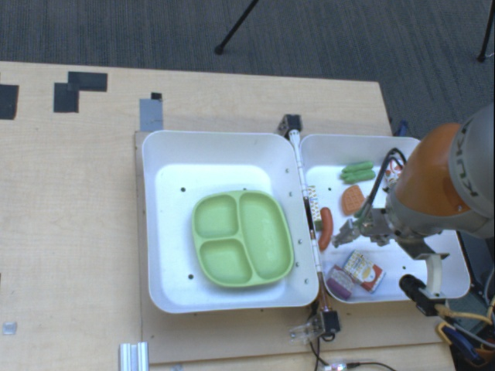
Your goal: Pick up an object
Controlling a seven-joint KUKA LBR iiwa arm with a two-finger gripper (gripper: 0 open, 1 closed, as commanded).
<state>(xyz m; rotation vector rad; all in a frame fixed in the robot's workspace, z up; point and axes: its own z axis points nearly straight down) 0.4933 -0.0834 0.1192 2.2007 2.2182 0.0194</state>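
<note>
Leftmost, the pale green three-part plastic plate (242,238) fills the left white bin (166,207). Next, a red sausage-shaped toy (326,228) lies just left of my tool (346,236), whose spread I cannot tell. I judge I'm approaching; next comes descending and closing.

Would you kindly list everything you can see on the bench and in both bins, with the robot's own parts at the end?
Bins: two, white, side by side on the bench.
Divided plate: one, light green, three compartments, in the left bin.
Bean pod: one, green, top of the right bin.
Orange oval piece: one, below the pod.
Sausage: one, red, by the right bin's left wall.
Packet: one, white and red, low in the right bin.
Purple piece: one, beside the packet.
Arm: one, grey with orange band, from the right.
Gripper: one, over the right bin near the sausage.
</note>
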